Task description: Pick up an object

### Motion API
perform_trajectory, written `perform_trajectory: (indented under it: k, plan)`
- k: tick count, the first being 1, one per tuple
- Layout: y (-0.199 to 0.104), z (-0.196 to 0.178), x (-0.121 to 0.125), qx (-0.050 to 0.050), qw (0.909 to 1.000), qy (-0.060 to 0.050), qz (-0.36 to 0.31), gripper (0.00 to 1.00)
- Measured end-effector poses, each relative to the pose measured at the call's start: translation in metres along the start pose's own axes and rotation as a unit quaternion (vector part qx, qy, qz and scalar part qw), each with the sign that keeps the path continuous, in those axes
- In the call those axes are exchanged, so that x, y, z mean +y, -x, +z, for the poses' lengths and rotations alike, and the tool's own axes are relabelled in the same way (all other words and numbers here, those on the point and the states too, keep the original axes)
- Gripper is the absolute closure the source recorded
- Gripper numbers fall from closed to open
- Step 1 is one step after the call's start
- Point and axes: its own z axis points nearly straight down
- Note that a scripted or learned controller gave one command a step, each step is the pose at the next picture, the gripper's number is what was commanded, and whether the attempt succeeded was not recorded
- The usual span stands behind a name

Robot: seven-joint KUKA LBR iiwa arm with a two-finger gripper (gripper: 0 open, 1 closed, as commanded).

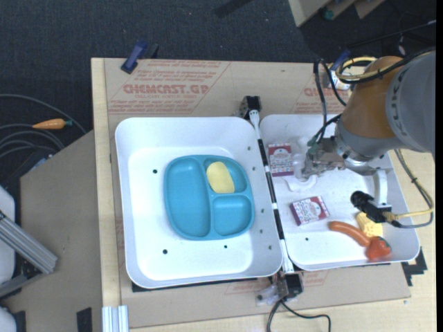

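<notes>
Nothing has been picked up yet, so the whole task is judged to remain. Nearest, in the right corner of the right bin (pixel 346 263), a carrot (pixel 348 232) is seen lying beside a red lump (pixel 378 249) and a yellow piece (pixel 369 224). Just beyond them, to the left, a near packet (pixel 309 210) lies flat. In the left bin (pixel 142 244) a blue plate (pixel 201 203) is set, with a yellow lump (pixel 221 177) in its far right compartment. Farther in the right bin, the gripper (pixel 309 171) is lowered close to the floor, just right of a far packet (pixel 279 159). Whether it is apart or together cannot be told, and nothing is seen held in it. A grasp and a lift are still needed.
</notes>
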Motion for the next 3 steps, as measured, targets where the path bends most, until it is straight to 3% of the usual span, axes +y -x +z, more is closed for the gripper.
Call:
perform_trajectory:
  k: [1,3]
  plan:
    - [0.002,0.0,0.0,-0.002,1.0,0.0,0.001,0.0]
    - [-0.011,0.015,0.062,-0.001,0.9999,-0.013,0.0,0.0]
